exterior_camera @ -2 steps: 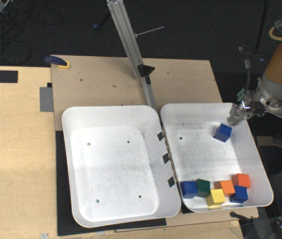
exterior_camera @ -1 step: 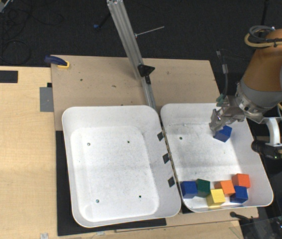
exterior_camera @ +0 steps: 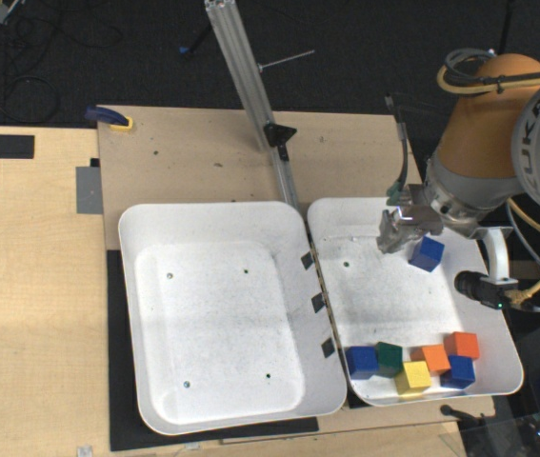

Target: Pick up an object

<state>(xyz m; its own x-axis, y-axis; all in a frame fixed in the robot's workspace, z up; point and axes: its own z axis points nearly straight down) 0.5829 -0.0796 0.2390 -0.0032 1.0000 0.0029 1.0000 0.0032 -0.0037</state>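
Observation:
My gripper (exterior_camera: 403,232) hangs over the far part of the right bin (exterior_camera: 374,293), on the grey arm with its orange band. A blue cube (exterior_camera: 428,253) sits tilted right against the gripper's lower right side; whether it is held or lying on the bin floor cannot be made out. Several more cubes are bunched in the bin's near right corner: a blue one (exterior_camera: 361,361), a green one (exterior_camera: 388,357), a yellow one (exterior_camera: 413,377), an orange one (exterior_camera: 435,358), a red one (exterior_camera: 463,345) and another blue one (exterior_camera: 458,371).
The left bin (exterior_camera: 155,255) lies beside the right one, with black clips (exterior_camera: 318,302) along the shared rim. A slanted aluminium bar (exterior_camera: 247,74) rises behind the bins. Cables and a black fitting (exterior_camera: 484,288) sit at the right bin's outer edge.

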